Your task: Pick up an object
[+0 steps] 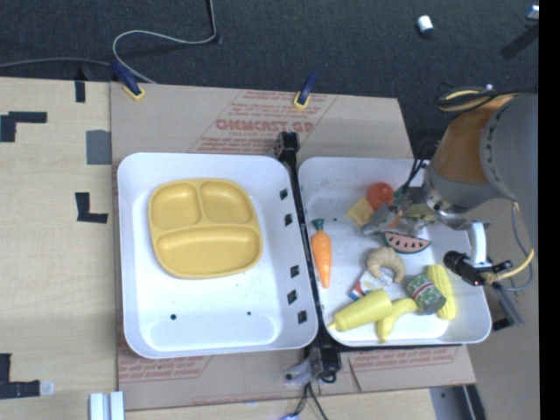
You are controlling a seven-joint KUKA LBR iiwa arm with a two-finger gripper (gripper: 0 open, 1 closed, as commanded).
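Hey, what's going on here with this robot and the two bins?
A grey robot arm reaches in from the right over the right bin, which holds a jumble of toy food: a carrot, a croissant, a watermelon slice, a corn cob and more. Its gripper is down by the watermelon slice, with nothing visibly lifted. The left bin holds a yellow divided plate.

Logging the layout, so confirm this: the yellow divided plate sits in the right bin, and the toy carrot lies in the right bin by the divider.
One error: the camera view shows the yellow divided plate in the left bin. The toy carrot does lie in the right bin by the divider.
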